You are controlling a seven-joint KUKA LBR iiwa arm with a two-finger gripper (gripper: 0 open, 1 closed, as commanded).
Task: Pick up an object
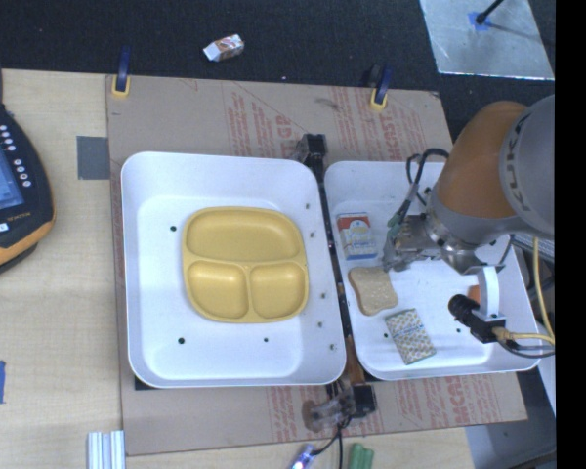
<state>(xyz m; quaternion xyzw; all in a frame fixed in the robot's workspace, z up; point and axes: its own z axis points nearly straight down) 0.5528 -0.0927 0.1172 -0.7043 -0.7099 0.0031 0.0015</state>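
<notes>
Arm covers upper right of right bin. Label on small packet too small to read. Handheld screen unit cut off at left edge.

KUKA iiwa arm over the right bin: rounded grey casing with a broad orange band above the wrist, thin black cables looping beside it, and a dark metallic gripper assembly at its end.
</notes>
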